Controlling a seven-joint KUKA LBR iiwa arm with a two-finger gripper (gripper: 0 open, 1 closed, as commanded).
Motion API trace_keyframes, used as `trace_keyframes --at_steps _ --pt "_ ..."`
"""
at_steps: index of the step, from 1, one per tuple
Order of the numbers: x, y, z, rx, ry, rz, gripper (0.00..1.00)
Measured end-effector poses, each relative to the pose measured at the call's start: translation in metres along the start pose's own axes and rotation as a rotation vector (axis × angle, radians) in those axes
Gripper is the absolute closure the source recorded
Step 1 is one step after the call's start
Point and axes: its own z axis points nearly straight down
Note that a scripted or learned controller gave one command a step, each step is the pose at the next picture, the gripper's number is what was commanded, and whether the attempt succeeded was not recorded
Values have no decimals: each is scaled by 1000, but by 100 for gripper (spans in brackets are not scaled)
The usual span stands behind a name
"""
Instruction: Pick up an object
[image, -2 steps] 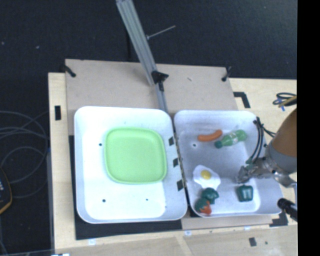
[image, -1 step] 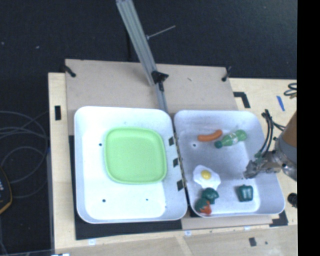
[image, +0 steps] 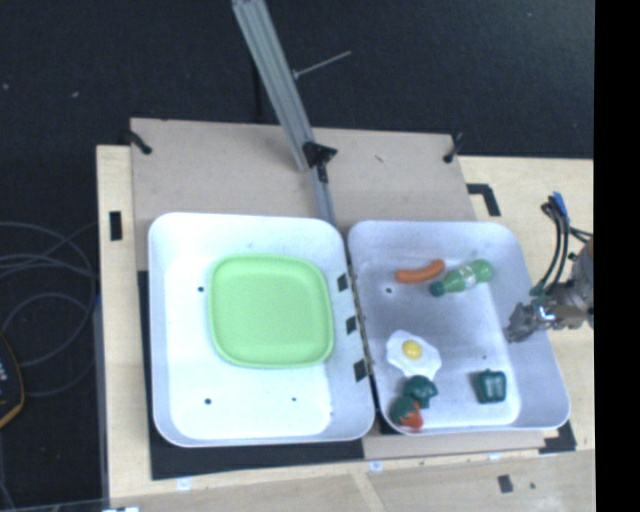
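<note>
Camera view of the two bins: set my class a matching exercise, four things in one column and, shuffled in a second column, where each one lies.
Things:
1. green plate
2. sausage
3. fried egg
4. dark green block

Places:
A. right bin, near its front right corner
B. left bin, about the middle
C. right bin, toward the back, beside the green bottle
D. right bin, left of centre, just behind the broccoli

Pairs: 1-B, 2-C, 3-D, 4-A
</note>
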Motion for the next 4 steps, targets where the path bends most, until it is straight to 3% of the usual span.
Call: trace_keyframes --at_steps 4 --pt "224 49 -5 5 3 -4 100"
